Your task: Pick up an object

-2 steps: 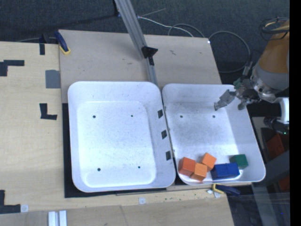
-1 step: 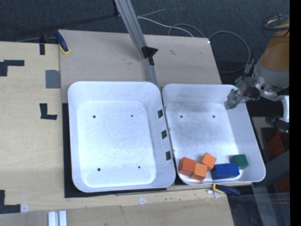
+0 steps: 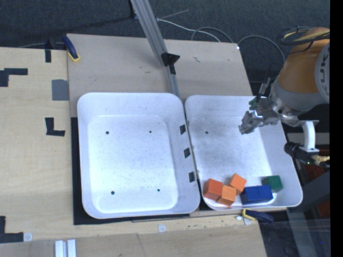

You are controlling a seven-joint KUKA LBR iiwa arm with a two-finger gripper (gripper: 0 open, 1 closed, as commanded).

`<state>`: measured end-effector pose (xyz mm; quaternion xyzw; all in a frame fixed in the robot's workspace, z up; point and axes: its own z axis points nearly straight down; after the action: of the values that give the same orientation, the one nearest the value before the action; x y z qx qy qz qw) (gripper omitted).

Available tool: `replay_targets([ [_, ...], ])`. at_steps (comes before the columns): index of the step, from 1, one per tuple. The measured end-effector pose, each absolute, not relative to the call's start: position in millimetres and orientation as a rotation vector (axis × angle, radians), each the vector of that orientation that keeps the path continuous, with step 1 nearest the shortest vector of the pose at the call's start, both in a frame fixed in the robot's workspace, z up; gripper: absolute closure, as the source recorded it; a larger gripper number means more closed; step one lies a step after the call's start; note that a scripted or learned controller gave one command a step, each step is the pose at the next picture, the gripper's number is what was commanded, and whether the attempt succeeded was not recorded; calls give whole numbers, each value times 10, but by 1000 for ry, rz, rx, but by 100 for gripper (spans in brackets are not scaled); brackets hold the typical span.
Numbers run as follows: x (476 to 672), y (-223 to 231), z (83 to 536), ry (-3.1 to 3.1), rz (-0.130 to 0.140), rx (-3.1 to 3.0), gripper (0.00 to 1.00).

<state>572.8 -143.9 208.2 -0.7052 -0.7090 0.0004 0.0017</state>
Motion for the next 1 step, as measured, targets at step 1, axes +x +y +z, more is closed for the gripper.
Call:
replay_targets([
  [1,5424,-813,2185,-2226,0,-2211,100],
])
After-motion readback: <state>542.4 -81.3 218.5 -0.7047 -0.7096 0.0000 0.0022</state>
